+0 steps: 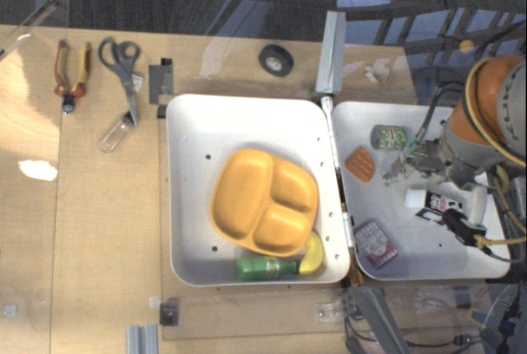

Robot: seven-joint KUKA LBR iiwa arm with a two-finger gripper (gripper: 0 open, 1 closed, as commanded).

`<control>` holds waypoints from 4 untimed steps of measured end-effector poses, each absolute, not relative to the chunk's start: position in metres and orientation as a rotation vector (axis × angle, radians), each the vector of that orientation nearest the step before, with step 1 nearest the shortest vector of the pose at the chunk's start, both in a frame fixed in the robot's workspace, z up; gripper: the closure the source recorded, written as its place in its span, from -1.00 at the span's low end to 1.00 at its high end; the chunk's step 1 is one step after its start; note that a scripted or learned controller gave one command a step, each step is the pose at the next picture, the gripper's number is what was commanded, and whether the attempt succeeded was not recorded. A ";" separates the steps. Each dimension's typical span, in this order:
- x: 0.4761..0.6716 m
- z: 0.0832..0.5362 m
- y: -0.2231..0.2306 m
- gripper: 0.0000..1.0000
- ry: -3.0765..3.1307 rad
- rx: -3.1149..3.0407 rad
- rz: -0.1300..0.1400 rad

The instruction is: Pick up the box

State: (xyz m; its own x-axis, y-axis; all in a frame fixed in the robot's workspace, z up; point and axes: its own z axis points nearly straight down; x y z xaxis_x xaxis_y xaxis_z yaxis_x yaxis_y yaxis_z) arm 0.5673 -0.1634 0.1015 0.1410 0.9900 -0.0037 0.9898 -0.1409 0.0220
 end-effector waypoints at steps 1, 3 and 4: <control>0.534 0.089 -0.136 -1.00 2.025 2.385 0.013; 0.670 0.086 -0.159 -1.00 2.369 2.056 0.004; 0.563 0.106 -0.148 -1.00 2.315 2.116 0.006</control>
